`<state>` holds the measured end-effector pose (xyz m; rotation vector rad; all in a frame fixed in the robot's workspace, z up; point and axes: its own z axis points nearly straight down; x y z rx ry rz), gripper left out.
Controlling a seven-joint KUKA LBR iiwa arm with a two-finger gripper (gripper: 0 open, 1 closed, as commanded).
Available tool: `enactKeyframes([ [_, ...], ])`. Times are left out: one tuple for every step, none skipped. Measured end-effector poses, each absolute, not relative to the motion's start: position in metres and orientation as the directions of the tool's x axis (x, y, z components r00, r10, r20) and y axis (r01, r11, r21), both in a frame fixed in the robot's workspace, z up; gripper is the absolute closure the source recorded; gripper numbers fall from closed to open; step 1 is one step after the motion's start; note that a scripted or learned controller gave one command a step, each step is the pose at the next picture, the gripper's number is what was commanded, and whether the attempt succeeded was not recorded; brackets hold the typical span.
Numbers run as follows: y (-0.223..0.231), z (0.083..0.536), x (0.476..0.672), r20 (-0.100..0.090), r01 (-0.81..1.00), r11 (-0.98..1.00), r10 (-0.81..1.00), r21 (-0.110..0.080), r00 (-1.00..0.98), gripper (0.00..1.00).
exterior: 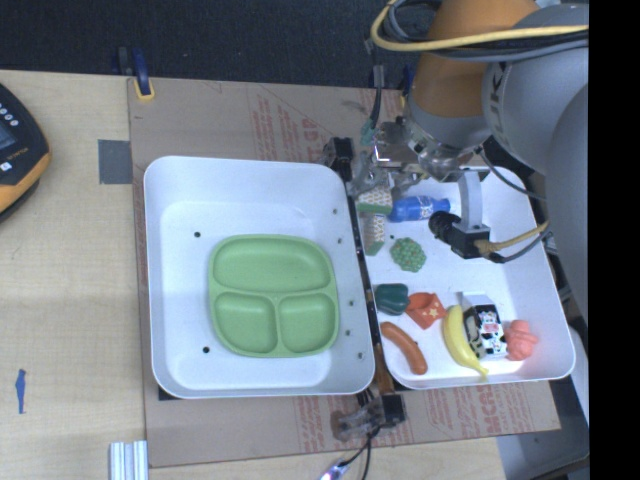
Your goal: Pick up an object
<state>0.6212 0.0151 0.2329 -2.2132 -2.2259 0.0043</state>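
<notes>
A dark handheld device with an orange edge (18,158) lies at the far left of the wooden bench, well apart from the left white plastic bin (170,268). That bin holds a pale green divided plastic tray (272,295), which rests flat near the bin's middle with one long compartment at the back and two smaller ones at the front.

Just right of the left bin, touching it along their shared rim, sits the right white plastic bin (540,298). Taking this bin as the landmark, a pale speckled rectangular block (374,218) lies at its back left corner, hard against the shared rim. Directly above that corner hangs the metal two-finger gripper (385,173); whether its fingers are spread or pressed together cannot be told, as the wrist hardware blocks them. A blue plastic bottle-like item (418,208) lies just right of the block, close under the gripper. A green bumpy round toy (408,255) rests a little nearer the bin's middle.

Along the bin's front lie a dark green pepper-shaped toy (390,296), a brown sausage-shaped toy (404,348), a red wedge-shaped toy (425,309), a yellow plastic banana (458,340), a small black-and-white figure (486,332) and a pink rounded toy (520,339) at the front right. The banana touches the black-and-white figure.

The grey arm with its orange band (470,38) reaches over the bin's back edge.
</notes>
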Motion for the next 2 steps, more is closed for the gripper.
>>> enactKeyframes([
  [0.037, 0.214, 0.612, -0.002, 1.0, 0.006, 1.0, -0.005, -0.006, 1.0],
  [-0.006, 0.191, 0.577, -0.002, 1.0, 0.003, 1.0, -0.005, -0.003, 1.0],
])
